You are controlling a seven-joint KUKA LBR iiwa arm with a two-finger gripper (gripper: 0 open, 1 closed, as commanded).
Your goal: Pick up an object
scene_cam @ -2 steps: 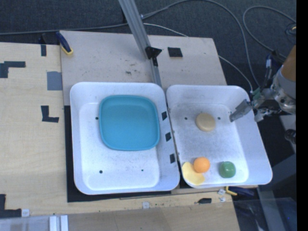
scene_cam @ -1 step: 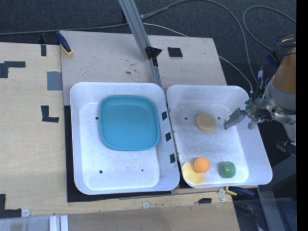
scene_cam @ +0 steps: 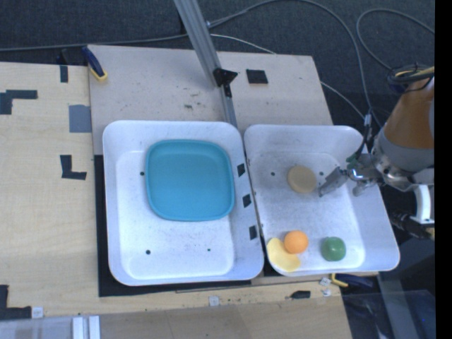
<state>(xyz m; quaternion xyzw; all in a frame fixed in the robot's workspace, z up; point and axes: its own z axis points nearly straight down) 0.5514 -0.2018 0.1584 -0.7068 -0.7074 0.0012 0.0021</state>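
In the right bin (scene_cam: 367, 221) a tan round object (scene_cam: 302, 179) lies near the middle. Along the front wall sit an orange ball (scene_cam: 295, 242), a yellow piece (scene_cam: 281, 258) partly under it, and a green object (scene_cam: 332, 248). My gripper (scene_cam: 344, 185) hangs low over the bin's right half, just right of the tan object, and stands open with nothing between its fingers. One dark finger (scene_cam: 328, 184) points toward the tan object and stops a little short of it.
The left bin (scene_cam: 120, 189) holds a square blue plate (scene_cam: 189, 179). A grey metal bar (scene_cam: 205, 44) slants down from the top to the gap between the bins. Cables trail over the dark floor at upper right.
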